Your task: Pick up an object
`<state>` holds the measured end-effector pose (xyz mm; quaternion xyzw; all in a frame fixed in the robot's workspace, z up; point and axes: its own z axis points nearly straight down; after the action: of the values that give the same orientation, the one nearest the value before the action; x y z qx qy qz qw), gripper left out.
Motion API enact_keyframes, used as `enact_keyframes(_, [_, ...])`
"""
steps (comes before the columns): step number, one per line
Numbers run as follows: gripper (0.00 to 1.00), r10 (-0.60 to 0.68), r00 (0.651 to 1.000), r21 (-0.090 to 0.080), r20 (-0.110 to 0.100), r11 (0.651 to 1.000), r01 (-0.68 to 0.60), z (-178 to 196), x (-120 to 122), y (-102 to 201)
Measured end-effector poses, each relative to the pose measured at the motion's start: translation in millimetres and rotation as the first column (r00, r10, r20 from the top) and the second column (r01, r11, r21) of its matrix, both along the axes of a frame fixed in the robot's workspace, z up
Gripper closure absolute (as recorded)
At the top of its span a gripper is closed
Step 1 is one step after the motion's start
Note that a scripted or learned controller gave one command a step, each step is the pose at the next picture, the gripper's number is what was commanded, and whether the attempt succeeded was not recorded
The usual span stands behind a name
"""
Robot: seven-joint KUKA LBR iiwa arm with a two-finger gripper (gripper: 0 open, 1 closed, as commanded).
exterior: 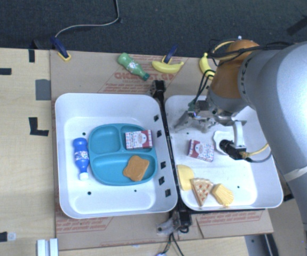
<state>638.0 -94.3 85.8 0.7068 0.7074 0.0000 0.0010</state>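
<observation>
Camera view: carton (201, 150) below gripper (195, 119)

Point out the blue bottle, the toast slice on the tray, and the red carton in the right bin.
blue bottle (80, 157), camera view, on its label.
toast slice (136, 168), camera view, centre of its top face.
red carton (201, 150), camera view, middle of its front.

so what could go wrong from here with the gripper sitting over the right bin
1. The gripper sits near the right bin's left wall, above the red and white carton; coming straight down it may close on nothing.
2. The pizza slice and yellow cheese wedge lie touching, so a grab there might catch both or push one away.
3. The arm hides part of the bin from the camera.
</observation>
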Motion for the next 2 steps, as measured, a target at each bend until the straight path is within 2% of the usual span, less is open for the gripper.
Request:
enact_keyframes(1, [0.00,0.001,1.000,0.001,0.001,1.000,-0.001,-1,31,1])
enact_keyframes(2, [0.00,0.000,1.000,0.000,0.000,1.000,0.000,0,-27,-2])
